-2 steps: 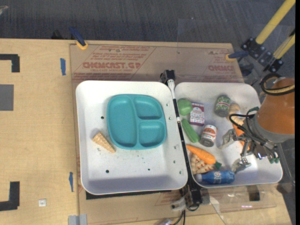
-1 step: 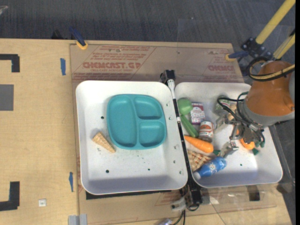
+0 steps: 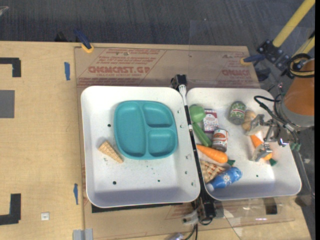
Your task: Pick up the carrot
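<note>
- We see the carrot (image 3: 212,154) lying in the right bin (image 3: 287,186), near its left wall, tip pointing left and green end to the right.
- It rests against a small can (image 3: 220,139), with a waffle piece (image 3: 211,170) and a blue bottle (image 3: 226,178) just below it.
- Our gripper (image 3: 264,145) hangs over the right part of that bin, well apart from the carrot; we cannot tell how it is set.
- A small orange piece (image 3: 256,140) lies by it.
- The left bin (image 3: 95,184) holds a teal divided plate (image 3: 146,129) and a cone (image 3: 110,151).
</note>
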### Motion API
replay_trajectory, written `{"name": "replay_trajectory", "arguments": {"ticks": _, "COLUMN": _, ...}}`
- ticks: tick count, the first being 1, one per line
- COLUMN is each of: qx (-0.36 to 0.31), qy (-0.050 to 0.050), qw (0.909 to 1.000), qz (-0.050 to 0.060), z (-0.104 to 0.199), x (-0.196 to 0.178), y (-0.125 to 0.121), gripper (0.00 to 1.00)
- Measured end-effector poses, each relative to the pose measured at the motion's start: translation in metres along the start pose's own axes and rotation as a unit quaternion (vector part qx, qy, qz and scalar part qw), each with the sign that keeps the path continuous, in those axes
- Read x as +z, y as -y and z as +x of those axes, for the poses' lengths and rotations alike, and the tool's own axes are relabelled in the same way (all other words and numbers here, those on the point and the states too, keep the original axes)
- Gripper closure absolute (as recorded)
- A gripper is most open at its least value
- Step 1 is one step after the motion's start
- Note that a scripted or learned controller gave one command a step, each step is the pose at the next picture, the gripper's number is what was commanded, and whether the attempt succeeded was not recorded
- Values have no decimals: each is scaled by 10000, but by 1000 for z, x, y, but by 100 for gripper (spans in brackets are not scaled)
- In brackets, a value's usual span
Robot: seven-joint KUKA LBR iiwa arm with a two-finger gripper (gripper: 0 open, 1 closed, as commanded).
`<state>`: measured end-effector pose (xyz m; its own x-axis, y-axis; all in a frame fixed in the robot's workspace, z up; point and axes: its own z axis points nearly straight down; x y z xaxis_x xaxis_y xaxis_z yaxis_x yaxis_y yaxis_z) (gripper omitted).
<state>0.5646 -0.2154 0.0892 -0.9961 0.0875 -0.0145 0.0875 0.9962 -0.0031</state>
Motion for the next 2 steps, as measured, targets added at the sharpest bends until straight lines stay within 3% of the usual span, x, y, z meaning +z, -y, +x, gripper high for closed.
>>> {"name": "replay_trajectory", "arguments": {"ticks": 1, "qx": -16, "qy": 70, "qw": 10000, "qz": 9, "z": -5, "x": -14, "y": -2, "gripper": 100}}
{"name": "replay_trajectory", "arguments": {"ticks": 2, "qx": -18, "qy": 59, "qw": 10000, "qz": 7, "z": -4, "x": -13, "y": -2, "gripper": 0}}
